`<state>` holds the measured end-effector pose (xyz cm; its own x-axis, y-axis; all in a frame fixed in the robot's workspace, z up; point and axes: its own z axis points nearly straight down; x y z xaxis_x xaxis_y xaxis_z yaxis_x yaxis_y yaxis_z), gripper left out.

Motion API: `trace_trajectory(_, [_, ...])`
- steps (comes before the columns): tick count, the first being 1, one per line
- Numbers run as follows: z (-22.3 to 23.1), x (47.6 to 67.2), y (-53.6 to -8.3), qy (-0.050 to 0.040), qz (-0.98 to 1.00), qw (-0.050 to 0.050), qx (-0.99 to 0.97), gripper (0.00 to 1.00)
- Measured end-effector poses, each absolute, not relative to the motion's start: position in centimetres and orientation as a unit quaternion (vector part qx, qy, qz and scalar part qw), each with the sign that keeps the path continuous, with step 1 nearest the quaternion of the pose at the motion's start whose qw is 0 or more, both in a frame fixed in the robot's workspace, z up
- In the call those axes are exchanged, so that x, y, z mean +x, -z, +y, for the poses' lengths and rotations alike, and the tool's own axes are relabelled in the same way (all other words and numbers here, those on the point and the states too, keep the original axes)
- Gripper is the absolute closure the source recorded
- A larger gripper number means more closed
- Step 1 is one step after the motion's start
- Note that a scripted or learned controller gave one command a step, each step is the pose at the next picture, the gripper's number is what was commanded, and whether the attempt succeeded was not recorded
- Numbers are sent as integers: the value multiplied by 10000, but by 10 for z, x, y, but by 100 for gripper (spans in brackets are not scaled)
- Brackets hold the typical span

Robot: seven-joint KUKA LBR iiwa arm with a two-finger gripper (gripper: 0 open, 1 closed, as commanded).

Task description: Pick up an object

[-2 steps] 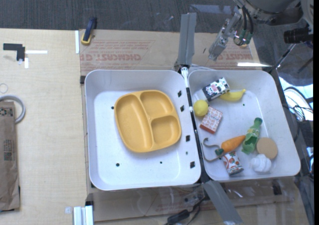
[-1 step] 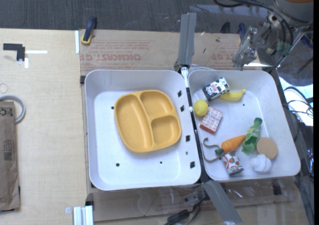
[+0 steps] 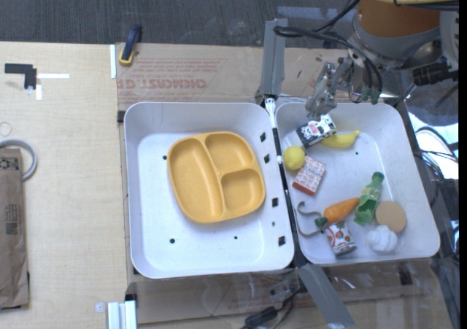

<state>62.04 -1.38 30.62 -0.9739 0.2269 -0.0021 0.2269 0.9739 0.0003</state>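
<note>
My gripper (image 3: 323, 106) hangs over the far left corner of the right bin (image 3: 416, 174). Right beneath its tip lies a black-and-white patterned item (image 3: 317, 131), tilted, with a banana (image 3: 342, 139) beside it. I cannot make out whether the item is touched or held. The same bin also holds a lemon (image 3: 293, 157), a red-and-white box (image 3: 309, 175), a carrot (image 3: 340, 210), a green bottle (image 3: 370, 200), a tan disc (image 3: 391, 216), a white lump (image 3: 381, 238) and a small can (image 3: 340, 240).
A yellow divided plate (image 3: 215, 174) lies in the left bin (image 3: 146, 211). A grey hook (image 3: 305, 216) rests near the carrot. Behind the bins are cardboard (image 3: 190, 72) and a blue-and-yellow tool (image 3: 130, 44). A brown bag (image 3: 11, 218) lies at the far left.
</note>
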Motion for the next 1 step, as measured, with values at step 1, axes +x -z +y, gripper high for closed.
trace_trajectory(1, [-28,641,-323,0,9998,27,181,100])
